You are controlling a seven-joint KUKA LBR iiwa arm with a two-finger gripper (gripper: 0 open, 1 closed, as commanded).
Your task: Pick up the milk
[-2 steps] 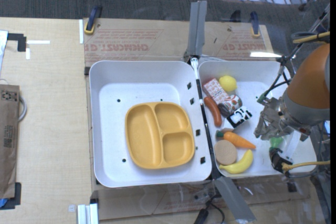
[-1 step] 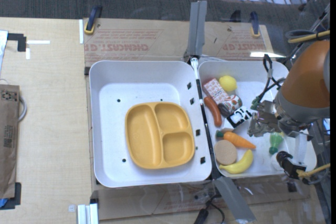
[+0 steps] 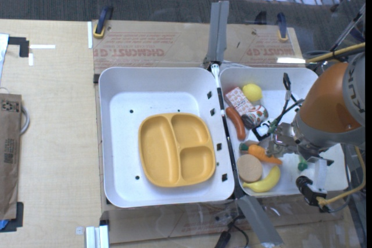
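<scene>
Look in the right-hand shallow white bin (image 3: pixel 232 75): your target, the small red-and-white milk carton (image 3: pixel 241 101), lies on its side toward the far left part of that bin, tilted along a diagonal. Its dark end points toward the arm and touches a jumble of neighbours. A yellow lemon (image 3: pixel 252 92) sits just beyond it, a reddish-brown sausage (image 3: pixel 235 124) lies right alongside its left flank, and nearer the front you have an orange carrot (image 3: pixel 264 154), a round tan cookie or bun (image 3: pixel 250 168) and a yellow banana (image 3: pixel 264 182).

Your gripper (image 3: pixel 278 139) hovers just to the right of the carton, low over the bin, under the grey arm with the orange band (image 3: pixel 328 107). Cables and the wrist body hide the claw, so you cannot tell whether it is apart or together, and nothing is visibly held.

Judging by its look, the carton is a light toy: probably hollow plastic or card, fairly stiff, with smooth printed faces that may slip. Take it across the two long flat sides near the middle, not at the ends. Expect it to skid or roll against the sausage if you press off-centre, and the lemon leaves little room on the far side.

The left bin (image 3: pixel 116 125) holds a yellow divided plastic plate (image 3: pixel 177 148).
</scene>
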